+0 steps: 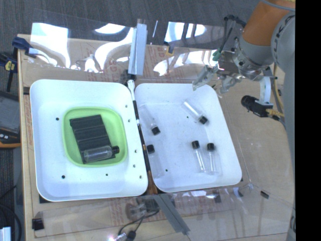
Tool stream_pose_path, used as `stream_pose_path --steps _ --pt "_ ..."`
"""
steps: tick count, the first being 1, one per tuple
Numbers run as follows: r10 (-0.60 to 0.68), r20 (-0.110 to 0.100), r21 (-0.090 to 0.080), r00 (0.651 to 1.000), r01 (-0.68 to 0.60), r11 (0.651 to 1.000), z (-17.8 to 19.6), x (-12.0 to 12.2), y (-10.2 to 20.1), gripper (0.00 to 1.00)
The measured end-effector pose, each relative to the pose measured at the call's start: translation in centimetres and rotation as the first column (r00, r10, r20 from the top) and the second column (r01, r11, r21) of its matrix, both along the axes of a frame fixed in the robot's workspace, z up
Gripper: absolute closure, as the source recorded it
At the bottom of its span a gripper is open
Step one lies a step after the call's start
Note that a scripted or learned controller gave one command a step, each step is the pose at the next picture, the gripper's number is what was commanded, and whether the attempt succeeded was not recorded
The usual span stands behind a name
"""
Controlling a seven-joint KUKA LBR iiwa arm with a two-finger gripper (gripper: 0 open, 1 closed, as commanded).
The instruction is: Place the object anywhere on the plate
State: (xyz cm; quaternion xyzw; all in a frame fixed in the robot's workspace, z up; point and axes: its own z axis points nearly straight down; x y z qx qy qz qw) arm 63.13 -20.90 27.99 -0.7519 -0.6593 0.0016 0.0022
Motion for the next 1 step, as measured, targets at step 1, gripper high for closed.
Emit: stream_pose_path --steps 1 --pt "-0.052 0.006 -0.001 0.999 0.052 0.999 9.58 0.99 0.59 0.00"
